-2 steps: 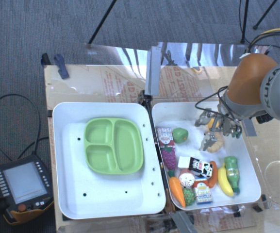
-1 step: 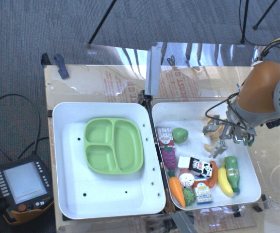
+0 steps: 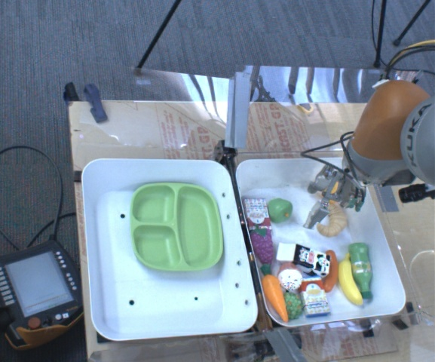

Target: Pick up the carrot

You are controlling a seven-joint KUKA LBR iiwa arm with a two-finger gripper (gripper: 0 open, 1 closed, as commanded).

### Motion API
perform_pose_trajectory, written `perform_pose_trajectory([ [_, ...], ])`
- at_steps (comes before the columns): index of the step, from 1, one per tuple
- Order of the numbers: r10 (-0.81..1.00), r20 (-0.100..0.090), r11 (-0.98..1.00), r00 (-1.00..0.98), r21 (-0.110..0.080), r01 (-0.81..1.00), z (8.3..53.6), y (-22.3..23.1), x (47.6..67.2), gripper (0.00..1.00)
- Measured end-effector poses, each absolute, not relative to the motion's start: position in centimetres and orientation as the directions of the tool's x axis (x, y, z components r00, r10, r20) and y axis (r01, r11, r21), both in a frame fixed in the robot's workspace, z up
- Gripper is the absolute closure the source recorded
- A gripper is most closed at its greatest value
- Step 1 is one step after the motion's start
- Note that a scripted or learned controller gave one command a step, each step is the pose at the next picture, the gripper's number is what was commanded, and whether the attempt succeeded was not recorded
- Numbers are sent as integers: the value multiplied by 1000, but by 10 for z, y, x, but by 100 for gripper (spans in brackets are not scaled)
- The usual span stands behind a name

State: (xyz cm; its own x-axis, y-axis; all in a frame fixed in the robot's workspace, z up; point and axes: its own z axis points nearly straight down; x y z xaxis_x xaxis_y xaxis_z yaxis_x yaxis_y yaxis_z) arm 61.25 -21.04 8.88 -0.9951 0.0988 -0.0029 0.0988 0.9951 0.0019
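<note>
The carrot (image 3: 274, 296), orange with a green top, lies at the front left corner of the right bin (image 3: 387, 236), next to the bin's left wall. My gripper (image 3: 321, 211) hangs over the back middle of that bin, well behind and to the right of the carrot. It sits just beside a tan croissant (image 3: 335, 222). Nothing is visibly held in it.
Around the carrot lie purple grapes (image 3: 262, 246), a round white-and-red toy (image 3: 289, 280), a small carton (image 3: 315, 300) and a broccoli piece (image 3: 294, 305). Further right are a banana (image 3: 348, 281), a green bottle (image 3: 360, 266) and a green lime (image 3: 280, 210). The left bin holds a green divided plate (image 3: 177, 226).
</note>
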Motion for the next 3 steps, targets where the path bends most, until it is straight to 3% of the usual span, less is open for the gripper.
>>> perform_pose_trajectory([
  [1,350,-4,937,-937,2,350,88,-186,627,0],
  [2,207,1,978,-978,1,207,88,-212,576,0],
  [3,-80,-5,997,-997,1,-80,89,-208,637,100],
])
